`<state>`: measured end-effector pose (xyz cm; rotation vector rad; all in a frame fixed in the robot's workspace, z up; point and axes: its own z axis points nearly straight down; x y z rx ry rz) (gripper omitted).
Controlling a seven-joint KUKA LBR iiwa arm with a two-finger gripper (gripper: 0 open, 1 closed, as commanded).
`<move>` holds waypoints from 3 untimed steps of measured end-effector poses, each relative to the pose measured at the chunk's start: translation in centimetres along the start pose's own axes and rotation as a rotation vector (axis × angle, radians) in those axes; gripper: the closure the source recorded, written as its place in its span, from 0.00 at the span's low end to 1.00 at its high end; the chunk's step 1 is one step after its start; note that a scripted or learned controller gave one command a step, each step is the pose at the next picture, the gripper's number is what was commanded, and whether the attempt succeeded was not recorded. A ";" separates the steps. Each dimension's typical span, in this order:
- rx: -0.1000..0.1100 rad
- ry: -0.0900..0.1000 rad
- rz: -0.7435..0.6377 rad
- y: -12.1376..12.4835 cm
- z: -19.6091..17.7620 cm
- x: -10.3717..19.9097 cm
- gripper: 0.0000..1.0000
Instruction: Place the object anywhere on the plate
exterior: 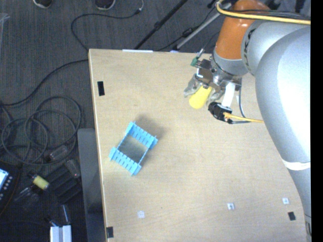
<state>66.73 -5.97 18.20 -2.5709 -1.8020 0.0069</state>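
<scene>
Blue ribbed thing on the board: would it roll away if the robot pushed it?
Probably not. The blue ribbed tray lies flat on the wooden board, so it would likely slide rather than roll. Its thin walls look like light plastic, so a nudge at one corner may spin it. It seems stiff, not floppy.

No text, label, brand or number can be read anywhere

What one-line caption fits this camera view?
KUKA arm's gripper holds a yellow object above the wooden bench, with a blue rack lying to the left.
</scene>
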 end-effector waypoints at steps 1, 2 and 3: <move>0.003 -0.002 -0.001 -0.1 -0.8 0.0 1.00; 0.006 -0.004 -0.001 -0.1 -1.6 0.0 1.00; 0.008 -0.006 -0.002 -0.1 -2.4 0.0 1.00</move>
